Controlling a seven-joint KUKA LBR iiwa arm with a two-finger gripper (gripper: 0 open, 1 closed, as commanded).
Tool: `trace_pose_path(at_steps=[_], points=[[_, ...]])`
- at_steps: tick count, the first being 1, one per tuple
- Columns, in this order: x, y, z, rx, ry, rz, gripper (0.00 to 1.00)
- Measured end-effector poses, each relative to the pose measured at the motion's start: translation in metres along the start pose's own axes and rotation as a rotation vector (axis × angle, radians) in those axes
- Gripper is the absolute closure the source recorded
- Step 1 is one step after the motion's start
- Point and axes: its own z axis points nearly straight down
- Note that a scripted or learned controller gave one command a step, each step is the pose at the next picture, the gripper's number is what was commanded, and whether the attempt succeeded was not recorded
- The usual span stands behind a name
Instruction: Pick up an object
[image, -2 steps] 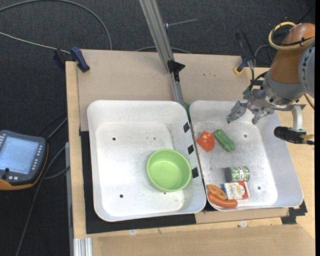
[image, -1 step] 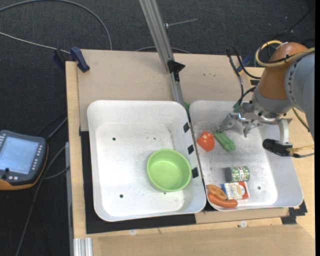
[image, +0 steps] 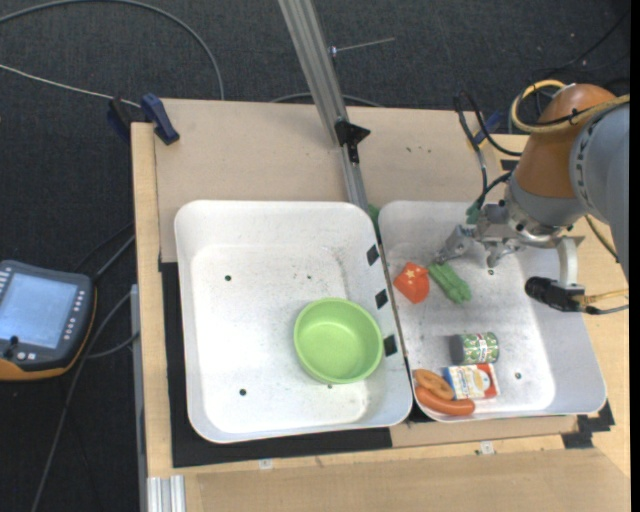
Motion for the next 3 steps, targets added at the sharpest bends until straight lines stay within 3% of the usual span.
trace_pose_path(at_steps=[1,3], points=[[0.0,0.0,-0.01,0.0,0.0,0.0,1.0],[0.008,-0.004,-0.12,-0.003,0.0,-0.001,1.0]])
